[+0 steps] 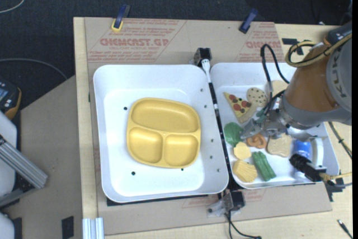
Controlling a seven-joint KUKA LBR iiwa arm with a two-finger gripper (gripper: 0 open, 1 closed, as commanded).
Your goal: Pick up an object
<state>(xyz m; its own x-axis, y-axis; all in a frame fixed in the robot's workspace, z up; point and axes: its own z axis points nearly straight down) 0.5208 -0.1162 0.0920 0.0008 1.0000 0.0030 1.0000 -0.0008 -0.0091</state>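
Camera view shows us the gripper (262, 127) low in the right white bin (222, 76), over a small orange-brown pretzel-shaped toy (257, 141) beside green pieces; its grasp we cannot tell.

- The worktop (168, 36) is a pale wooden board covered with brown paper printed in red lettering.
- Two shallow white bins lie on it side by side, touching: the left bin (112, 137) and the right bin (224, 73).
- Two clamps, one yellow (118, 19) and one blue (248, 21), grip its far edge.

Pretzel (257, 141), small, brown, flat in right bin, directly under the pincer (263, 127). Green leaf toy (232, 132) just left of it.
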